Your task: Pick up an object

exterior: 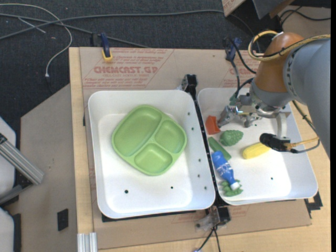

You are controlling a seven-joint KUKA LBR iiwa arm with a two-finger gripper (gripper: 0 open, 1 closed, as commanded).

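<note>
One fixed camera looks down at a slant on the worktop (157,56) from above, not very near, taking in both bins; the pincer (239,115) stands right of centre.

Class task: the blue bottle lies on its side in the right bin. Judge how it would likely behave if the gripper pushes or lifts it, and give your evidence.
The blue bottle looks round-bodied and lies on its side, so a sideways push would probably roll it. It looks like smooth plastic, so the fingers might slip. It seems small and likely light; the green pieces at either end, one at, might get nudged along.
</note>
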